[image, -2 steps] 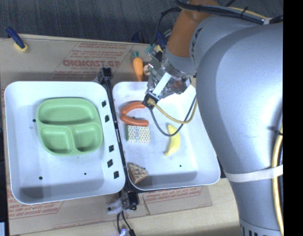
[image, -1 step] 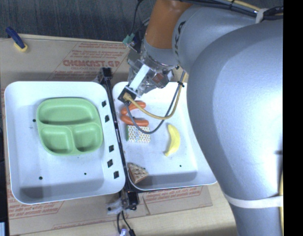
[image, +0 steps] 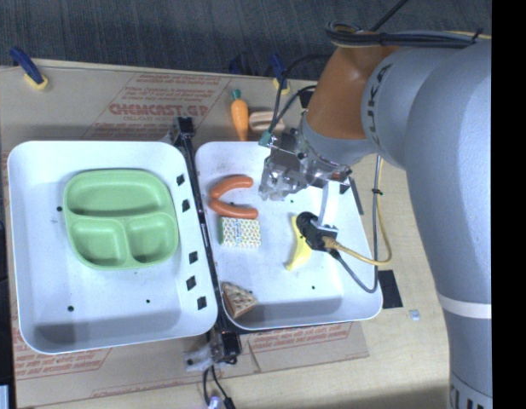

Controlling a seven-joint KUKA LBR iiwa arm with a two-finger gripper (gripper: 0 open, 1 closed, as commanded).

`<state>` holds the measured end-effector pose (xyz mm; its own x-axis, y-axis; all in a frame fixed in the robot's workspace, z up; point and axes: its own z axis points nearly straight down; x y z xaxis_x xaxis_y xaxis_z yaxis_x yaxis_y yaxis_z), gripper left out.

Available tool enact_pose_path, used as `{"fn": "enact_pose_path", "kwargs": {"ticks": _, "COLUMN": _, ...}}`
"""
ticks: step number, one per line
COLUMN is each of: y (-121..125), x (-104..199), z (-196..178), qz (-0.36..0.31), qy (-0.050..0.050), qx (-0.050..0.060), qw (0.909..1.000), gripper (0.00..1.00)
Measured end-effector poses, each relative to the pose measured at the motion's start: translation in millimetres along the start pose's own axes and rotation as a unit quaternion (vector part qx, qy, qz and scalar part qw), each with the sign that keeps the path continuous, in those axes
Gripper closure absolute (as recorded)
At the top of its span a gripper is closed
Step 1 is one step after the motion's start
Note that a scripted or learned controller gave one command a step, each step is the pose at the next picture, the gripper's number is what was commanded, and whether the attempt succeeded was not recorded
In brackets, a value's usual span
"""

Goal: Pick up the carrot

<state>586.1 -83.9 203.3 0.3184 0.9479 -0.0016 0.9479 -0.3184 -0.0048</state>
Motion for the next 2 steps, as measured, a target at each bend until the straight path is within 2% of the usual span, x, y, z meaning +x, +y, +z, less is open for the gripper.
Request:
{"fn": "enact_pose_path", "kwargs": {"ticks": 1, "y": 9, "x": -32, "z": -82, "qz": 0.08, "qy": 0.0, "qx": -0.001, "qw": 0.9968, "gripper": 1.0}}
{"fn": "enact_pose_path", "kwargs": {"ticks": 2, "y": -72, "x": 33, "z": -43, "qz": 0.037, "qy": 0.0, "qx": 0.001, "qw": 0.9993, "gripper": 1.0}}
